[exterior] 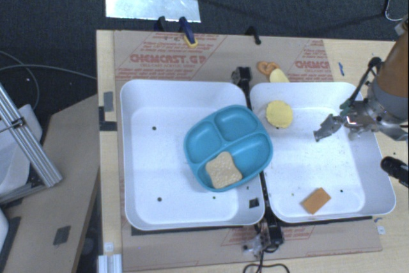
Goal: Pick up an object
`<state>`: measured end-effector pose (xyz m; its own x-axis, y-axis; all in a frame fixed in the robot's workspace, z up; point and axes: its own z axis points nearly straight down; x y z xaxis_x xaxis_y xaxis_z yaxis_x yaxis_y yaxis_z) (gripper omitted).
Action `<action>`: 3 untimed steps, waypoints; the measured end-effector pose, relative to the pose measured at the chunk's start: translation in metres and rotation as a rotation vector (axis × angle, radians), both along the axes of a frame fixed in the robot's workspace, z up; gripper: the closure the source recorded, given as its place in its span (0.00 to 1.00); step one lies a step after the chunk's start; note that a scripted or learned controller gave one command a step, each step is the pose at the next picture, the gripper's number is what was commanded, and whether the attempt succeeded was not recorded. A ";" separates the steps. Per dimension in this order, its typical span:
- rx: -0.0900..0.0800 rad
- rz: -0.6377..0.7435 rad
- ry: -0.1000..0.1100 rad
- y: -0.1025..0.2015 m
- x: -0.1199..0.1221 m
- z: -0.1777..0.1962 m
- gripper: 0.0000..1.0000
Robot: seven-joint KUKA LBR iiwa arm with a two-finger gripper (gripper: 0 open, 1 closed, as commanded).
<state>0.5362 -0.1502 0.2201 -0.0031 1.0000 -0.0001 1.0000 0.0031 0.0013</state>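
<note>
So the gripper (321, 130) hangs over the right bin (358, 201), up near its far half, and I honestly can't tell what state it's in from this angle, it's just a dark blob at the tip. Nothing is visibly in it. 2 easy candidates: the yellow disc (279, 114) sits near the tip, to its left and a bit further back, close to that bin's left wall, and the orange block (316, 200) lies well toward the front from it, flat on the floor. I'd go for the disc since it's the short move, but the wall beside it could crowd one side of the grab, so come straight down centred on it and line the close up along the wall, not across it. The block has open floor all round, so it's the safer pick. The blue plate (211, 137) with the toast (223, 170) is further left, straddling the bin edge, skip it.
</note>
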 end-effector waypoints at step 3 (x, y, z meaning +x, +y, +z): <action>-0.002 0.006 -0.009 0.070 -0.049 0.313 1.00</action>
